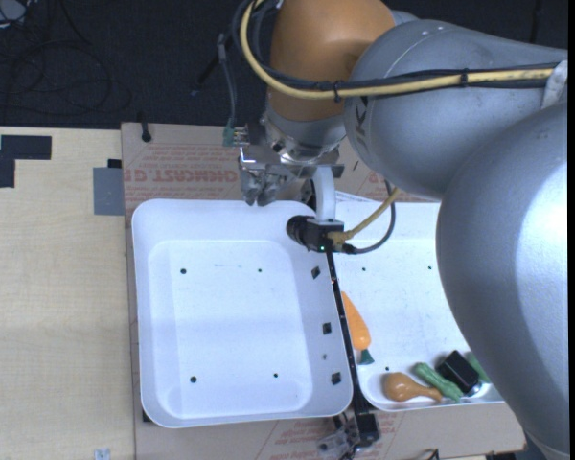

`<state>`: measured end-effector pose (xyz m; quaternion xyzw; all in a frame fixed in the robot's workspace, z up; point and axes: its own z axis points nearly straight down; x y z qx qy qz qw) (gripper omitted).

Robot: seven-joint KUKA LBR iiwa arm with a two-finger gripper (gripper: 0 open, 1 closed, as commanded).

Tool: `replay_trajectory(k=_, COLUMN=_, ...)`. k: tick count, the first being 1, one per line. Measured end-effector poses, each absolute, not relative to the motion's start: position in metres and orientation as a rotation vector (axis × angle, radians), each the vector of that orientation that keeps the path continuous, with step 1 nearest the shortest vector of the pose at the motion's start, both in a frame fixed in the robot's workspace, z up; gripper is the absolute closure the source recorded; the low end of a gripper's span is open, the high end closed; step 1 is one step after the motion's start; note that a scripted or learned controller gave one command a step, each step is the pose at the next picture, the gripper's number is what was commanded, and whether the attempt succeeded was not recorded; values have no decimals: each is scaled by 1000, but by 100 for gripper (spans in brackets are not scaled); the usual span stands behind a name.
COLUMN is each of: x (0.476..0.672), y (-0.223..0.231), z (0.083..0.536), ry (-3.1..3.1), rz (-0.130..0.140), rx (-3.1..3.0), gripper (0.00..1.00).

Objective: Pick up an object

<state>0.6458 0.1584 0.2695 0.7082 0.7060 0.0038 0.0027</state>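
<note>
As the arm leaned in from the right of the frame, the scene read as follows.

Objects: an orange carrot-like piece (357,326), a tan pear-shaped item (408,387), a green piece (438,379) and a small black block (457,370) lay in the right bin (402,257), toward the lower right of the frame.

Handling: they looked like light, stiff plastic toys, probably smooth; the tan item's narrow neck or the carrot's middle seemed the best hold.

Arm pose: the wrist hung upper centre, over the far rim of the left bin (163,257).

Gripper (259,192): its opening could not be told; nothing was seen in it.

Distance: well apart from the objects.
</note>
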Motion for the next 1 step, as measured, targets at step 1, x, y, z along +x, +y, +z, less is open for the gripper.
replay_trajectory(k=1, x=644, y=210, z=325, ry=2227, rz=7, rx=2215, gripper=100)
